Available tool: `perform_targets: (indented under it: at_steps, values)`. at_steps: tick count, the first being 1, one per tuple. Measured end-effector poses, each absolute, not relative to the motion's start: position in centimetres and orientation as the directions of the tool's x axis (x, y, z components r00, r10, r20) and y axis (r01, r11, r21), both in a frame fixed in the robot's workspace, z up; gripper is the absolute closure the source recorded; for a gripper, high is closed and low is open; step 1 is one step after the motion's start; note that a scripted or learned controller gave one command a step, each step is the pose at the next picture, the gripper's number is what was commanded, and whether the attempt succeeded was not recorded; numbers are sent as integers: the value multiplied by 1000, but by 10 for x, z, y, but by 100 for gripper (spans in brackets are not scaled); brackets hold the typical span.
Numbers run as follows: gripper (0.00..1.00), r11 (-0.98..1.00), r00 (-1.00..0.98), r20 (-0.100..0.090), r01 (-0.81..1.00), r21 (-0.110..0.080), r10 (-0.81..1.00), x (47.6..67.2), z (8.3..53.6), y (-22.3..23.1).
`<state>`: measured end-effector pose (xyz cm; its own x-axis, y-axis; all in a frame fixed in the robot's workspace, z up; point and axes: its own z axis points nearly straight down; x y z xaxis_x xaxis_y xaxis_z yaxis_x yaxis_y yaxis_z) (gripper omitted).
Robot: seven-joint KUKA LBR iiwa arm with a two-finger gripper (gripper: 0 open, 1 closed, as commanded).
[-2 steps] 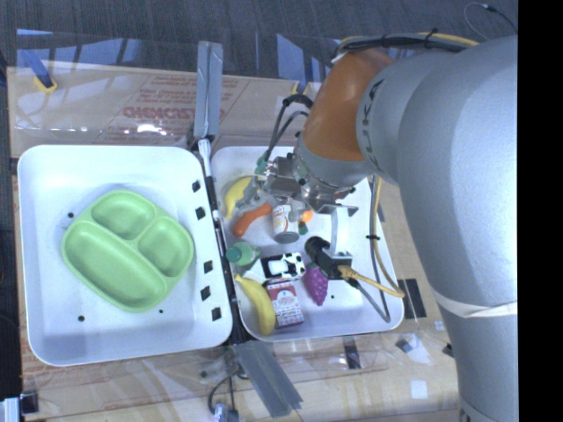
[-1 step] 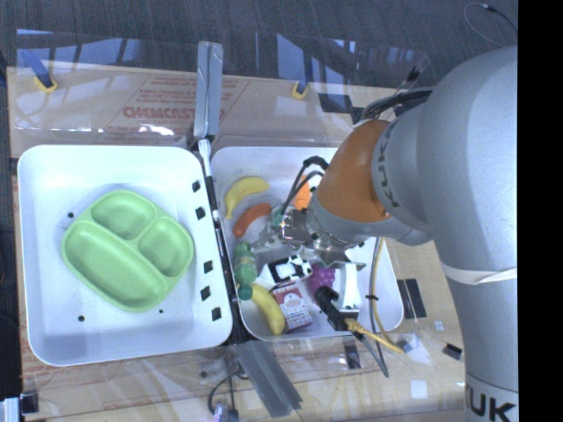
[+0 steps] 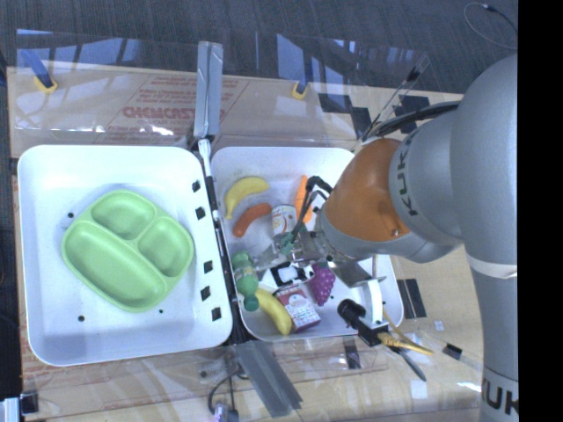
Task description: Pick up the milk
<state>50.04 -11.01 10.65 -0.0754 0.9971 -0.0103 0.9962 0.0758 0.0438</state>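
The milk looks like the small red and white carton (image 3: 300,309) lying at the front of the right bin (image 3: 264,161), between a banana (image 3: 271,311) and purple grapes (image 3: 323,283). My gripper (image 3: 296,251) reaches down into the middle of that bin, just behind the carton and apart from it, over a black and white item (image 3: 286,274). The orange wrist band (image 3: 369,202) and the grey arm cover the bin's right part.
The right bin also holds a second banana (image 3: 245,191), a red sausage-like piece (image 3: 252,216), a carrot (image 3: 302,195), a small can (image 3: 282,219) and a green bottle (image 3: 245,276). The left bin (image 3: 53,323) bears a green divided plate (image 3: 128,249).
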Motion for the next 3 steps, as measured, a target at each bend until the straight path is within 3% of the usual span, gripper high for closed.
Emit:
perform_targets:
  at_steps: [1,2,3]
  values:
    - [0,139,-138,-25,989,48,990,491,107,-106]
    - [0,507,-506,-32,862,26,862,488,106,-115]
    - [100,521,-521,-25,853,34,853,491,116,-106]
